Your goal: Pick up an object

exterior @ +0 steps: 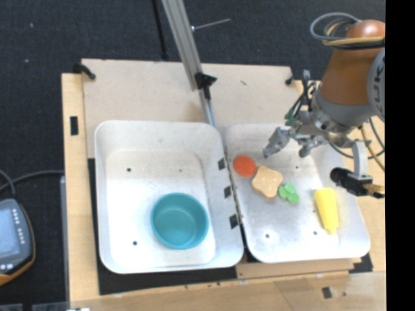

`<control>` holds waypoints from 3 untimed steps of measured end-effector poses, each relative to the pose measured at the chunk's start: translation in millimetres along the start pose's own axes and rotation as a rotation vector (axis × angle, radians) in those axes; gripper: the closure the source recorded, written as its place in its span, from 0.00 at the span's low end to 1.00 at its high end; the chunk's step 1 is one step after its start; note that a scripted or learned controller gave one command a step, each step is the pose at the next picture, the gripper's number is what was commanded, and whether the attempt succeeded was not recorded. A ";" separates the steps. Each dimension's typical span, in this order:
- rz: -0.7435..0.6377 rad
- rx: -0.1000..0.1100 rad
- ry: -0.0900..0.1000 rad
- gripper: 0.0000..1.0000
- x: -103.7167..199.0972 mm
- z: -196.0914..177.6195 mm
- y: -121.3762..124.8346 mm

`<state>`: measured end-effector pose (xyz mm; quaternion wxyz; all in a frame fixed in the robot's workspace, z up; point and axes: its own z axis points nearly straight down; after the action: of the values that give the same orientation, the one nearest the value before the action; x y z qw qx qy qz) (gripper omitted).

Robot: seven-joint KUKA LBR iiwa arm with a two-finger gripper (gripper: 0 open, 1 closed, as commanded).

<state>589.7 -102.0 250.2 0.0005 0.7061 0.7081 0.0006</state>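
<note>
I read this as the approach step: my gripper (290,145) hangs over the back of the right bin (353,245) with its fingers spread wide and nothing between them. Nothing is picked yet. The nearest candidates lie just below it: an orange-red round piece (244,166), touching or nearly touching a tan bread-like piece (267,182), with a small green piece (288,193) beside that. The yellow corn-like piece (327,209) lies apart, its long axis running roughly front to back. Next I need to centre over one item and descend. The teal bowl (179,221) sits in the left bin (110,138).
</note>
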 end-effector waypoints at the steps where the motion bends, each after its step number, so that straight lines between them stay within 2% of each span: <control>1: 0.001 0.000 0.000 0.00 -0.1 -0.1 0.0; 3: 0.005 0.000 -0.001 0.00 -9.8 91.3 4.2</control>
<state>594.0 -111.8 158.9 0.0009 0.7080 0.7062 0.0000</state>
